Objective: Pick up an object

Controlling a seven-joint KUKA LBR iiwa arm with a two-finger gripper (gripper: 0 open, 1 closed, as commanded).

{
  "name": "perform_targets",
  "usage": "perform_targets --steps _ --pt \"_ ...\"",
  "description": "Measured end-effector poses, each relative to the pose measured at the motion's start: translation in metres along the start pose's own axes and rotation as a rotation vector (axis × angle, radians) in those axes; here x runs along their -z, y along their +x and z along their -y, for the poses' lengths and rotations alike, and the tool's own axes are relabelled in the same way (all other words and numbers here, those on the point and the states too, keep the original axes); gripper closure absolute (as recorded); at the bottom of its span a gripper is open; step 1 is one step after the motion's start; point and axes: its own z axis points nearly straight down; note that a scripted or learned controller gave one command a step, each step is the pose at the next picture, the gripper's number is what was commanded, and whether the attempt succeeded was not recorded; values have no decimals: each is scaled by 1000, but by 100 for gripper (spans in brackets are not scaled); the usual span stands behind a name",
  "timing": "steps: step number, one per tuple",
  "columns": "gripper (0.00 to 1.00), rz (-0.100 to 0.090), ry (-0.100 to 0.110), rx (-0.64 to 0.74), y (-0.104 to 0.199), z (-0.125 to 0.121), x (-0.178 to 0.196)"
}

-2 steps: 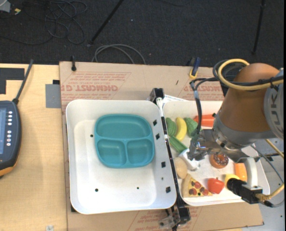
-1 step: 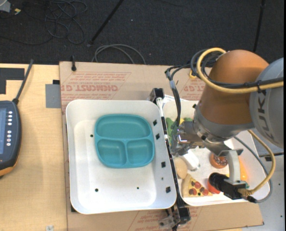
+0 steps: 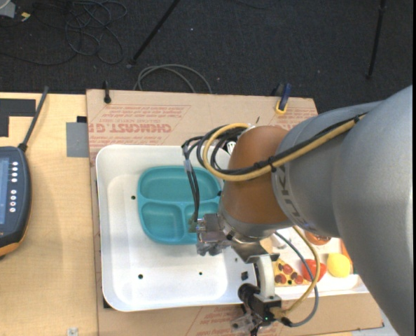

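Bin [image 3: 117,271]: white plastic, smooth, faint sheen.
Tray [image 3: 167,208]: teal plastic, smooth, satin, moulded compartments.
Cardboard [image 3: 145,121]: brown, matt, red print, under the bin.
Counter [image 3: 50,285]: pale wood, matt, fine grain.
Arm [image 3: 362,180]: grey casing, smooth, semi-gloss; band [image 3: 253,177] glossy orange-brown.
Cables [image 3: 215,152]: black and yellow rubbery sheaths, slight shine.
Pendant [image 3: 1,198]: dark plastic shell, glossy screen, at the counter's left edge.
Lemon [image 3: 339,265]: yellow, smooth, plastic-looking.
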Motion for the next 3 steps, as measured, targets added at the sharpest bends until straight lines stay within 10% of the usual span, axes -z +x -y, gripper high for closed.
perform_targets --steps 1,2,3 --pt "100 0 -29 -2 0 -124 104" --pt "100 -1 -11 1 70 -128 82" --pt "100 -2 -18 1 131 -138 137"
